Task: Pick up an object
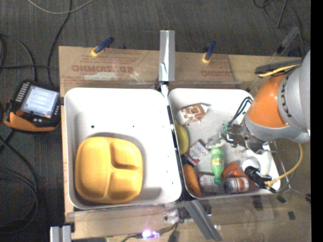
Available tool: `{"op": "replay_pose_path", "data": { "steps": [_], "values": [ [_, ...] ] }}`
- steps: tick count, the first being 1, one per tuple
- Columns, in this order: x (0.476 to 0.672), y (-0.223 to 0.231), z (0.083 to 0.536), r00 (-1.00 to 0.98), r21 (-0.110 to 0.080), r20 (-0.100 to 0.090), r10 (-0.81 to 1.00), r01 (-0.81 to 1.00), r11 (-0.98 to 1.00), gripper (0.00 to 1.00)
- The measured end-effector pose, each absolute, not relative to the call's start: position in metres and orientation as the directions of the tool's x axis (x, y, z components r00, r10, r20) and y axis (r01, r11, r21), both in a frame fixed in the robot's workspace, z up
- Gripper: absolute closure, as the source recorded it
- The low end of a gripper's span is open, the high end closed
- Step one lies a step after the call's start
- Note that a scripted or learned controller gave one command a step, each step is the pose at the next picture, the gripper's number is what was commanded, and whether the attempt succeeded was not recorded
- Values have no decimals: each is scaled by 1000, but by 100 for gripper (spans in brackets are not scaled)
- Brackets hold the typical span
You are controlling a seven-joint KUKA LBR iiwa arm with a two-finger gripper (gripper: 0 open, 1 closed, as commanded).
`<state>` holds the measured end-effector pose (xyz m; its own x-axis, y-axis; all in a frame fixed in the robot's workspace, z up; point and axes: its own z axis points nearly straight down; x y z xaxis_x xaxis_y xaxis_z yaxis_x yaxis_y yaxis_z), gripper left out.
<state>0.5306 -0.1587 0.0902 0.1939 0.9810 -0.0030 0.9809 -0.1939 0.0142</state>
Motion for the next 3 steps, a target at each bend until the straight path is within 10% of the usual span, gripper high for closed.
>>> {"op": "replay_pose_path", "data": {
  "steps": [1, 2, 3],
  "values": [
    [531, -159, 100, 194, 14, -4, 981, 981, -194, 100],
    [531, -159, 99, 194, 14, -4, 981, 981, -194, 0],
    [489, -194, 90, 168, 16, -2, 986, 986, -168, 0]
  ]
}}
